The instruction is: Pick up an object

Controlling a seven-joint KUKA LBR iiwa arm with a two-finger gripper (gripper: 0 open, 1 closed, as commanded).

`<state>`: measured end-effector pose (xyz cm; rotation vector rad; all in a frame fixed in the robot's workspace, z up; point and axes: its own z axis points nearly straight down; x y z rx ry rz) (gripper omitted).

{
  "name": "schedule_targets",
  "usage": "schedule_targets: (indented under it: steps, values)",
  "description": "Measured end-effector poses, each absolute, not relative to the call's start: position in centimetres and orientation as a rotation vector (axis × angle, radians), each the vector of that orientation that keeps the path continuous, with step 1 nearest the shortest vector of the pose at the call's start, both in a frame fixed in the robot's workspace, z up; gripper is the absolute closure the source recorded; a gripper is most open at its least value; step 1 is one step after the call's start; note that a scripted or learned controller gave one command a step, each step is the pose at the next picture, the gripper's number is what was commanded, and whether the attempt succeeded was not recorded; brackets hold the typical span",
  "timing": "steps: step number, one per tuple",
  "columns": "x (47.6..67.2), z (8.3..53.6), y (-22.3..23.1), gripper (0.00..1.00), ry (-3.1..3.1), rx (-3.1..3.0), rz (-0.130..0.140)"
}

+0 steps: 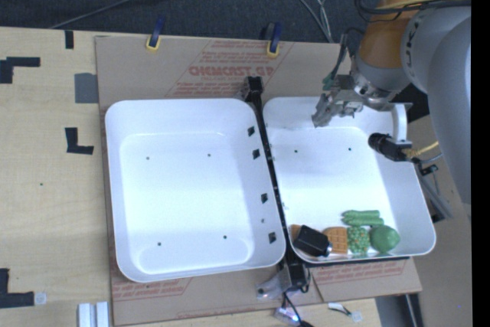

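Observation:
My gripper [325, 114] hangs over the far edge of the right bin [321, 165], with nothing visible between its fingers. The objects lie bunched along that bin's near edge, well away from the gripper: a black block [311, 241], an orange waffle-like piece [335, 240], a green textured piece [357, 240], a green ball [384, 238] and a green pod-shaped toy [361, 218].
The left bin [184, 188] sits beside the right one, joined by a black clip strip [264, 165]. Both rest on a cardboard sheet [222, 69] held by clamps at the back. Cables run across the dark floor behind.

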<state>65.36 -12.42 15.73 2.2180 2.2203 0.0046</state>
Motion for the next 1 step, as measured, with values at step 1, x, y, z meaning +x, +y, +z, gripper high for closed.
schedule_targets:
  steps: [1]
  values:
    - [65.41, 22.04, -12.28, 1.0, 2.219, 2.218, 0.005]
